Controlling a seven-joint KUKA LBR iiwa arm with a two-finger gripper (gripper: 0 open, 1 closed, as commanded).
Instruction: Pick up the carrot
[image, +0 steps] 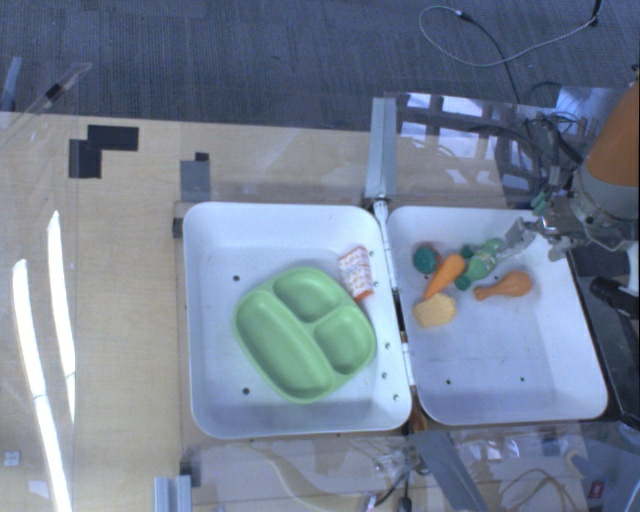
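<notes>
Looking in from the near edge, I see the tabletop (100, 330) carrying two white bins side by side. The left bin (215, 400) holds a green divided plate (303, 333), set at a slant, with three compartments. Just past the plate's far right corner lies a small red-and-white packet (356, 272), close to the wall between the bins. In the right bin (520, 385) the near half is bare white floor, and the toys cluster toward the far side. Nearest of them is a yellow piece (435, 311), which I cannot identify further. The carrot (444, 275) lies just beyond it, slanted, its lower tip touching or almost touching the yellow piece. To the carrot's right lies an orange-brown drumstick-shaped toy (506, 288), apart from it. Farther back sit a dark green round thing (426, 257) on the carrot's left and a green vegetable-like toy (480, 258) by its upper end. The pincer (522, 234) hangs at the bin's far right, near that green toy and clear of the carrot; I cannot tell how it is set. Above it I see the orange band (612, 140) of the arm.
</notes>
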